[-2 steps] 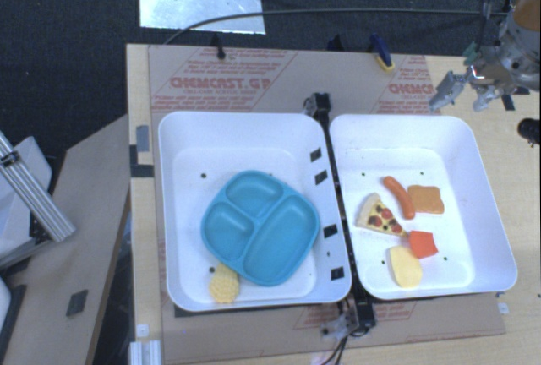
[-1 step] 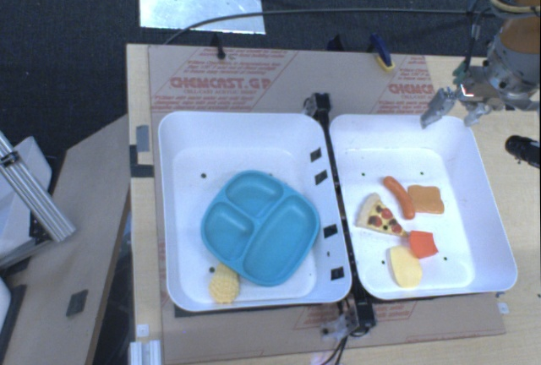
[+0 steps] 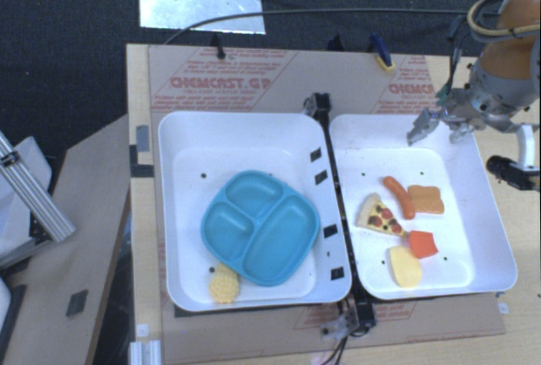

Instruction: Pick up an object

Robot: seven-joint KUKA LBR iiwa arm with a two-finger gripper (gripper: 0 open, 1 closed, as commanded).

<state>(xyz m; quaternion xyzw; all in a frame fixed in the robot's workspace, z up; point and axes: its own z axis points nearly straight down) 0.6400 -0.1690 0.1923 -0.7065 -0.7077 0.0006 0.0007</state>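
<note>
A: Okay, jaws (image 3: 439, 128) first. They hang over the far edge of the right bin (image 3: 499, 258), two fingers apart, nothing between them.

B: Agreed, spread and holding nothing. Nearest things?

A: All toward the near side of them, in the right bin. Sausage (image 3: 399, 196) lies slanted, touching or just beside the toast (image 3: 426, 199) on its right. Pizza slice (image 3: 379, 217) is just left of the sausage. Red block (image 3: 423, 244) sits nearer, with a pale yellow piece (image 3: 406, 267) beside it at the near end.

B: Left bin (image 3: 182, 186)?

A: Blue divided plate (image 3: 259, 226), and a small yellow corn-like piece (image 3: 224, 284) tucked at its near left rim. Well apart from the jaws.

B: Handling guess?

A: They look like toy food, so probably light, stiff plastic, a bit slick. Sausage seems the best pick: narrow and rounded, so close across its short width at the middle. Toast and pizza lie flat, harder to get fingers under. Risk: the toast is crowding one side.

B: Tabletop (image 3: 270, 68)?

A: Brown printed board under both bins.
</note>
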